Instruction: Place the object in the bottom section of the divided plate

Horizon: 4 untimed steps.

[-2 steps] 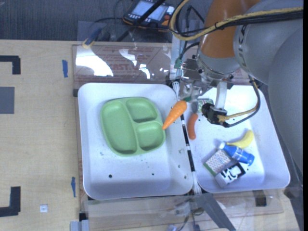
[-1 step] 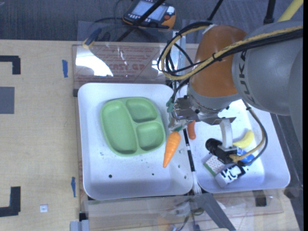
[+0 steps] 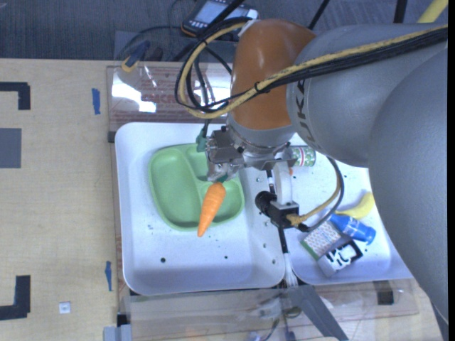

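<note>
A green divided plate (image 3: 169,185) lies in the left white bin (image 3: 142,265), with a ridge running through its middle. An orange carrot (image 3: 210,206) hangs slanted over the plate's right, near-side edge, thick end up and tip pointing down-left past the rim. My gripper (image 3: 216,173) sits directly above the carrot, under the orange wrist band, with its fingers closed on the carrot's thick end. The arm hides the plate's far right part.
The right bin (image 3: 377,265) holds a yellow banana-like piece (image 3: 360,204), a blue bottle (image 3: 354,228), a checkered packet (image 3: 321,239), a black-and-white item (image 3: 343,256) and a small green-labelled bottle (image 3: 303,156). Cables loop around the wrist.
</note>
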Available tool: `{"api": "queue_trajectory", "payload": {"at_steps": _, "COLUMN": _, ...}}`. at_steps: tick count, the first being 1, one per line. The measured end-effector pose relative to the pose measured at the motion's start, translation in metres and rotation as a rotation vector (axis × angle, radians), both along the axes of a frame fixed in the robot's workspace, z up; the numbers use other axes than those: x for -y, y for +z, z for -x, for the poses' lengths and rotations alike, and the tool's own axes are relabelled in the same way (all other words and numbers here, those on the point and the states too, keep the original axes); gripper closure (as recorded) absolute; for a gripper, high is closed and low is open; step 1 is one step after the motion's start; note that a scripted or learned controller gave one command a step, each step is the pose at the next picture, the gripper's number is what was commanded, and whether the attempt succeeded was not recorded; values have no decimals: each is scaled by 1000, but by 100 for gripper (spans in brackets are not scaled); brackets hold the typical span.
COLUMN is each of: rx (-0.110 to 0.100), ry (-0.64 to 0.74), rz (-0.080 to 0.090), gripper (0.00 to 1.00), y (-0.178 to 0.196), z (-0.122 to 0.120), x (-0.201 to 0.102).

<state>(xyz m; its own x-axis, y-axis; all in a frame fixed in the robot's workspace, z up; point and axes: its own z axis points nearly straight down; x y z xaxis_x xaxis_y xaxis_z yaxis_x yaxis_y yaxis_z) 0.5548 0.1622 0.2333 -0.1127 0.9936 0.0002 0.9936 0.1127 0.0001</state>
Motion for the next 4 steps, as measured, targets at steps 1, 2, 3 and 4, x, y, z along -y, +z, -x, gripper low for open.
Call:
{"api": "queue_trajectory", "payload": {"at_steps": 1, "rx": 0, "ry": 0, "rz": 0, "gripper": 0, "y": 0, "z": 0, "x": 0}}
{"api": "queue_trajectory", "payload": {"at_steps": 2, "rx": 2, "ry": 0, "rz": -1, "gripper": 100, "y": 10, "z": -1, "x": -1}}
{"api": "queue_trajectory", "payload": {"at_steps": 3, "rx": -4, "ry": 62, "rz": 0, "gripper": 100, "y": -12, "z": 4, "x": 116}}
{"api": "queue_trajectory", "payload": {"at_steps": 4, "rx": 1, "ry": 25, "rz": 1, "gripper": 100, "y": 59, "z": 24, "x": 182}}
